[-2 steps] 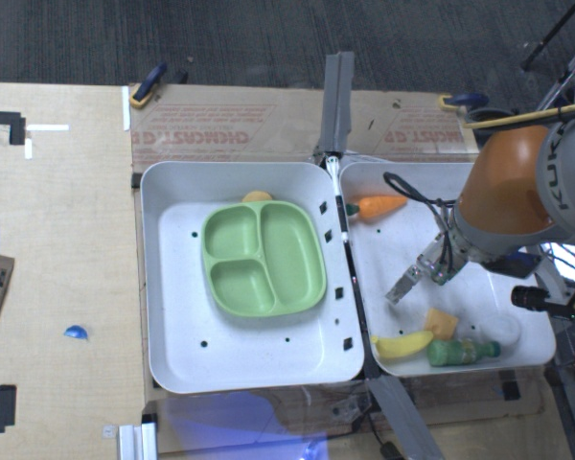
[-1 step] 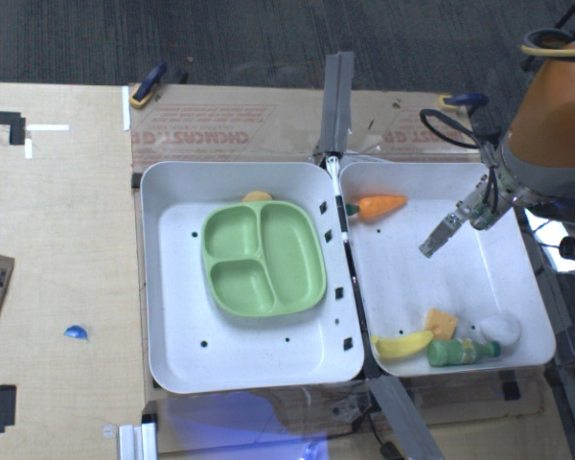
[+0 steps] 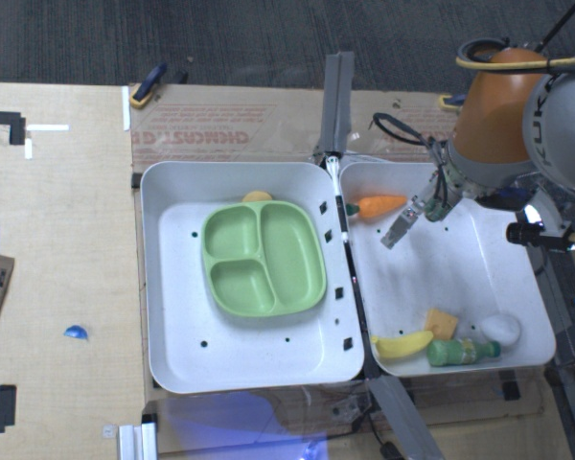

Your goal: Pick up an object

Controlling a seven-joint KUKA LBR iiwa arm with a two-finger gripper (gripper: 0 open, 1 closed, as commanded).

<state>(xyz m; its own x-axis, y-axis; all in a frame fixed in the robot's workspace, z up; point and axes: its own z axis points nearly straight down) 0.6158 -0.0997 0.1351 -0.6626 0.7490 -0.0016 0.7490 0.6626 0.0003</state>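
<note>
Left bin (image 3: 163, 286): we see a green three-compartment plate (image 3: 264, 257), with a small yellow thing (image 3: 257, 197) peeking from behind its far edge.
Right bin (image 3: 532, 338): we see a carrot (image 3: 380, 205) at the far left corner; a banana (image 3: 403, 344), orange block (image 3: 441, 324), green bottle (image 3: 462, 352) and white ball (image 3: 499, 329) along the near wall.
Gripper (image 3: 397, 231): hanging above the right bin just beside the carrot, nothing between its fingers; we cannot tell their spread.

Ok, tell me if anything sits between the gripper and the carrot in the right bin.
Nothing visible does. The gripper hangs over the right bin just beside the carrot, which lies at the bin's far left corner, with bare white floor between them. The banana, green bottle and other items lie along the near edge.
</note>
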